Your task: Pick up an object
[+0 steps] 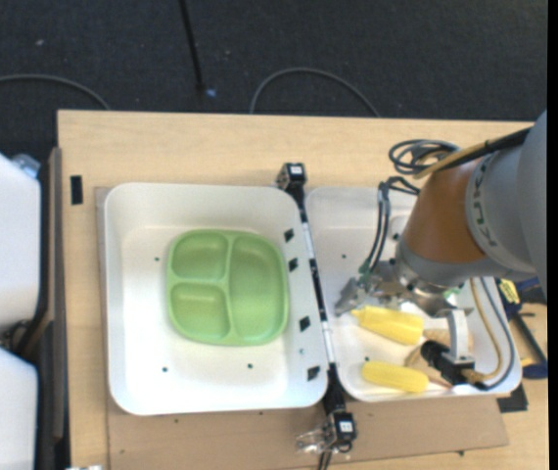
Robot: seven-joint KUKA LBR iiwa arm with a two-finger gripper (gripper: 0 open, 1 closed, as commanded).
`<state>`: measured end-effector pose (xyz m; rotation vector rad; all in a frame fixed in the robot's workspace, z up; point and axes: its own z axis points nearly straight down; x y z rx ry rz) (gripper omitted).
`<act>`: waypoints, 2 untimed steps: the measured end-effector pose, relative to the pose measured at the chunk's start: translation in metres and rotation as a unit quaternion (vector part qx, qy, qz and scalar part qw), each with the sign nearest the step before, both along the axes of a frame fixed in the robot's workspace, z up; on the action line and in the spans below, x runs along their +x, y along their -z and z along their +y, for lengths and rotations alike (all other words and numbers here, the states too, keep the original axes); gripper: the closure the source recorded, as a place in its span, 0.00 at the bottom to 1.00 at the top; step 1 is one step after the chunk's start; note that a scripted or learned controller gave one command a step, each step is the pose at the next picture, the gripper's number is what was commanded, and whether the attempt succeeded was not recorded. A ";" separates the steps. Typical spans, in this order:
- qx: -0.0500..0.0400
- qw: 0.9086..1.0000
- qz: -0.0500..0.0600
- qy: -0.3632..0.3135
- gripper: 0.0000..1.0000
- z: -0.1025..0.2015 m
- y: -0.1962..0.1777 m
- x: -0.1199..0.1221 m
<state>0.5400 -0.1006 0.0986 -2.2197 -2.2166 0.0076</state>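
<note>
Risking an empty grasp, with the fingers [349, 294] (released or clenched, not possible to tell) just beside the upper yellow piece [389, 323] and not around it, maybe only pushing it toward the lower yellow piece [395, 376].

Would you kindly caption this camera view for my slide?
Arm reaching into right bin above two yellow objects; green divided plate in left bin.

Pale green, yellow, white and orange on tan wood

A pale green divided plastic plate [227, 286] lies in the white left bin [122, 360]; two yellow corn-shaped pieces [389, 323] [395, 377] lie lower right; the grey arm's band [434, 213] is orange.
</note>
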 end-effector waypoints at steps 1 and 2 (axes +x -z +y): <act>0.001 1.000 -0.002 0.003 1.00 -0.001 -0.012 0.002; -0.001 1.000 -0.006 0.002 1.00 -0.005 -0.072 -0.001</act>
